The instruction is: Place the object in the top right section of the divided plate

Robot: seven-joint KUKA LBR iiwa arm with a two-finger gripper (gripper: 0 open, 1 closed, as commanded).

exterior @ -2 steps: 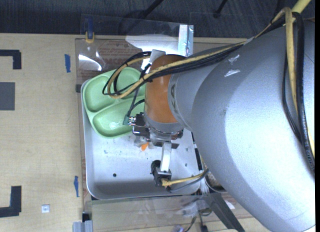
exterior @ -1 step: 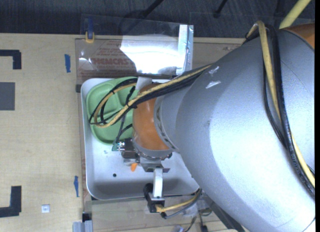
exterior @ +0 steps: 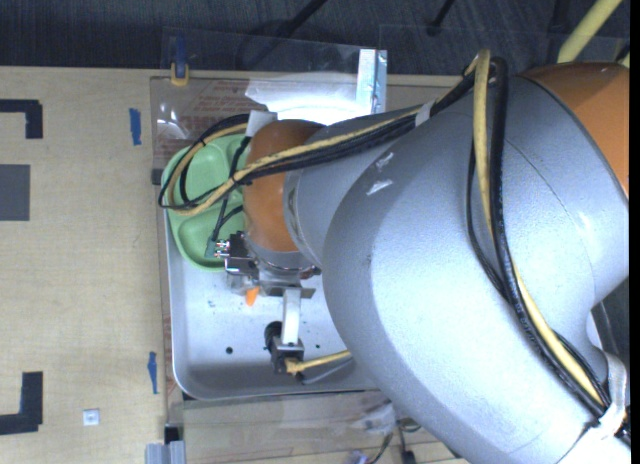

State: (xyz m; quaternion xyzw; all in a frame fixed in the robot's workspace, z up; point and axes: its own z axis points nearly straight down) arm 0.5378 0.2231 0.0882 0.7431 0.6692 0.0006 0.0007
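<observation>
A green divided plate (exterior: 200, 187) lies in the upper left of the metal bin (exterior: 200, 352), with its right part hidden under my arm. My gripper (exterior: 258, 274) hangs just below the plate's lower edge, over the bin floor, seen from above under the orange wrist band. A small orange object (exterior: 251, 296) shows right at the gripper's lower left edge. I cannot tell whether it rests on the bin floor or is held.
My grey arm (exterior: 450, 252) covers the right half of the bin and everything to the right. White paper or plastic (exterior: 310, 97) lies at the bin's far edge. The tan bench (exterior: 80, 252) spreads to the left.
</observation>
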